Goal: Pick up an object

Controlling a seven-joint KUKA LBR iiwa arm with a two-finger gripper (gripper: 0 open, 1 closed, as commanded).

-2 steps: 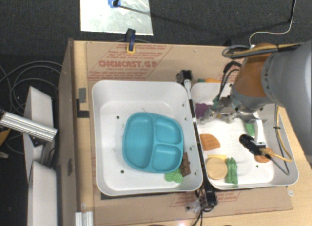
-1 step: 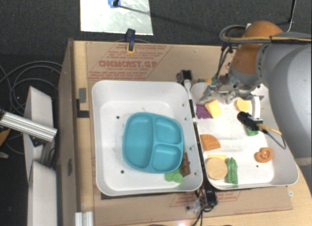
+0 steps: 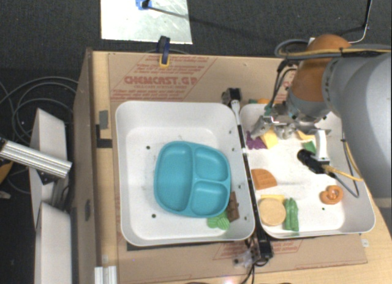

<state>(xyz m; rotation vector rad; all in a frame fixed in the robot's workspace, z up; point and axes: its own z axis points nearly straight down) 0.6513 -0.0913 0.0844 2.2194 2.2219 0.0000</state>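
the gripper (image 3: 277,127) hangs low over the right bin's (image 3: 361,215) far left corner, just above a yellow piece (image 3: 269,138) and a purple piece (image 3: 256,142); whether it grasps anything, i cannot tell. a blue plate (image 3: 191,179) lies in the left bin (image 3: 131,154).

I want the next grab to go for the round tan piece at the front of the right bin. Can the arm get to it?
Probably yes. The round tan piece lies uncovered from above, though a green piece sits close beside it. The gripper is over the same bin's far end.
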